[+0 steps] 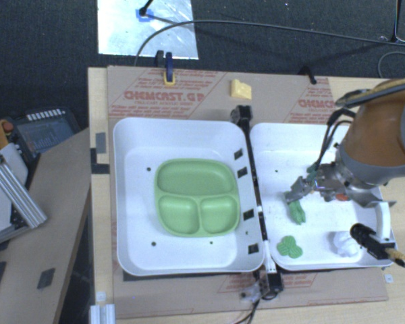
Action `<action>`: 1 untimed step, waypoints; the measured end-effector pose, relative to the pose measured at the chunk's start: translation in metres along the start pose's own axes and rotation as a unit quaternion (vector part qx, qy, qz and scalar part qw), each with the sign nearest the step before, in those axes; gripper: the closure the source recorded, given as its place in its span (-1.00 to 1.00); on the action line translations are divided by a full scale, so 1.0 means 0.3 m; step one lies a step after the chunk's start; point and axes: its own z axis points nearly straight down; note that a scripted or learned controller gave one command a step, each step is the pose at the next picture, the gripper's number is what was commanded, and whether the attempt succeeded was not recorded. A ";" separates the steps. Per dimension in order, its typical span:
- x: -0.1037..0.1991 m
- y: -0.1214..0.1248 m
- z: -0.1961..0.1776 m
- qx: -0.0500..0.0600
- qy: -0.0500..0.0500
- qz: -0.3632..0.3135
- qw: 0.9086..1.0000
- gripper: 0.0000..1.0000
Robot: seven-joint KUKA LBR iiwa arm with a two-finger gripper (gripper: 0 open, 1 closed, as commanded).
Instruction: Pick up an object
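Claw (298,193) low in the right bin (283,147), right-centre of frame, tips right above the green stick (297,212); can't tell if open or closed. Looks like mid-reach, nothing visibly held yet. Next up, probably: drop squarely over it, squeeze, lift.

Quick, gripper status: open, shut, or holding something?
Gripper: cannot be told; it sits low in the right bin, just above a green toy.

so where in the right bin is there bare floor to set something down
The right bin has bare floor along its far side, between the divider and the arm. Its near half is crowded: gripper over a green piece, a round green piece at the near left, a white lump near right.
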 end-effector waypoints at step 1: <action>-0.027 0.020 0.176 0.000 0.000 0.000 1.000 -1.00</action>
